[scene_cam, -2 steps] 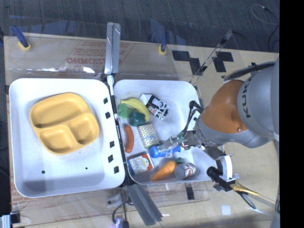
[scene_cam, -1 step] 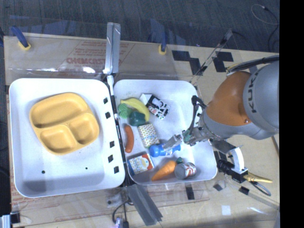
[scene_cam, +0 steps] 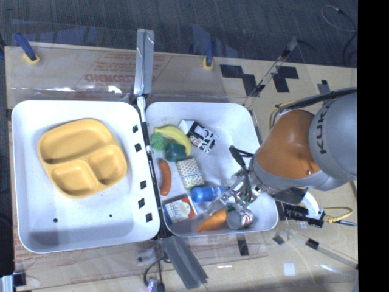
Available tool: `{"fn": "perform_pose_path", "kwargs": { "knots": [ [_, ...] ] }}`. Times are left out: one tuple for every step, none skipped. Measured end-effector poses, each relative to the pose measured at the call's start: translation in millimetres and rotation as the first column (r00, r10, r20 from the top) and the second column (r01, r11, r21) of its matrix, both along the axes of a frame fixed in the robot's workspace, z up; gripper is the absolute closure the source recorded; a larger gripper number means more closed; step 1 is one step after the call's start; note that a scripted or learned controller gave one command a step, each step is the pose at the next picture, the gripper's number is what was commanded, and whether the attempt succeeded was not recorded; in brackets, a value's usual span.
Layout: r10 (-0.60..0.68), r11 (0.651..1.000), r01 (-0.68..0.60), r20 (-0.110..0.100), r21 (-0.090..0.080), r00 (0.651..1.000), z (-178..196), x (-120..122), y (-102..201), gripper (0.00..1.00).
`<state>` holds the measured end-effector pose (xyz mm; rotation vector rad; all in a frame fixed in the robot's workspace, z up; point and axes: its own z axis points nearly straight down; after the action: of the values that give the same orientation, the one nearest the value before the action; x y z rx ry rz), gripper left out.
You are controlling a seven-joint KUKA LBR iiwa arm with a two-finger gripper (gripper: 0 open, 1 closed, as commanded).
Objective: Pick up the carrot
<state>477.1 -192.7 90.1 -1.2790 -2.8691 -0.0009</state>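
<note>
Two shallow white bins stand side by side on the bench. The left bin [scene_cam: 24, 181] holds one thing — a yellow tray [scene_cam: 82, 157] with three sections, lying toward its far left corner.

The right bin [scene_cam: 258, 132] is crowded. Near its far left corner lie a banana [scene_cam: 173, 134] and a green toy [scene_cam: 165, 146], touching each other, and just beside them a small black and white package [scene_cam: 202, 137]. Along the left wall lies a red sausage [scene_cam: 165, 176], with a patterned square packet [scene_cam: 189, 173] next to it. Toward the near edge there are a blue bottle [scene_cam: 205, 194], a small carton [scene_cam: 179, 210] and a metal can [scene_cam: 239, 218].

The carrot [scene_cam: 213, 221] lies at the near edge of the right bin, between the carton and the can, its thick end touching the can.

The gripper [scene_cam: 238, 194] hangs low over the near right part of this bin, just above the carrot and the can. Its fingers are mixed with the things below them, so it cannot be told whether they are spread or pressed together. Nothing is seen between them. The arm's orange band [scene_cam: 285, 148] covers the right wall of the bin — the view's right edge cuts the grey arm off.
</note>
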Motion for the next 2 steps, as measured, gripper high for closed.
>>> {"fn": "perform_pose_path", "kwargs": {
  "knots": [
    [0.005, 1.000, -0.005, 0.000, 0.000, 1.000, 7.9, 0.7, -0.1, 1.00],
    [0.005, 1.000, -0.005, 0.000, 0.000, 1.000, 8.0, 0.8, 0.0, 0.00]
  ]
}}
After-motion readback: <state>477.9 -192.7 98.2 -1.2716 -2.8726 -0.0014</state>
